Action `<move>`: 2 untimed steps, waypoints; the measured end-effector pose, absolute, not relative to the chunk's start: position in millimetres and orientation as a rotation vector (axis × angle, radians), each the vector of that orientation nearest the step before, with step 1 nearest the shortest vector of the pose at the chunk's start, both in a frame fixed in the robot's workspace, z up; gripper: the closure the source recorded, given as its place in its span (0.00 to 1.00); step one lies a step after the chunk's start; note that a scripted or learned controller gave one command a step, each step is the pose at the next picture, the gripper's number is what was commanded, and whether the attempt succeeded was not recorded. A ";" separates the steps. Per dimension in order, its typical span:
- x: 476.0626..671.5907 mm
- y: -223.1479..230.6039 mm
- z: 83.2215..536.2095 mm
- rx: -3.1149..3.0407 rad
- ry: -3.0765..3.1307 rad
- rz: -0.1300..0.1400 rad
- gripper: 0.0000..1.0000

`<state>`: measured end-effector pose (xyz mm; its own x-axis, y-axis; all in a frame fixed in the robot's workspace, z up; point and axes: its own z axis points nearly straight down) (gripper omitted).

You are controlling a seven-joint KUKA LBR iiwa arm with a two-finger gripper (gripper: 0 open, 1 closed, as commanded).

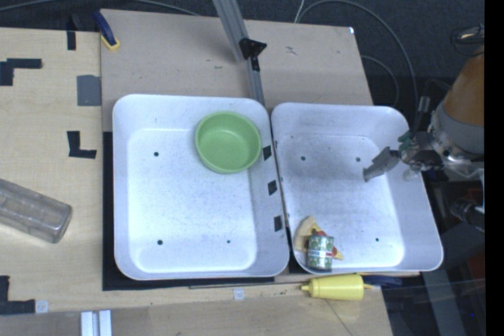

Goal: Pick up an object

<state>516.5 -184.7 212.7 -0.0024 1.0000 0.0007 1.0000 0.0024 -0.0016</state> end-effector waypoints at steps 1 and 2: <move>516.5 -184.8 212.8 -2.218 -2.223 0.001 0.00; 513.4 -189.3 167.9 -2.218 -2.219 0.006 0.00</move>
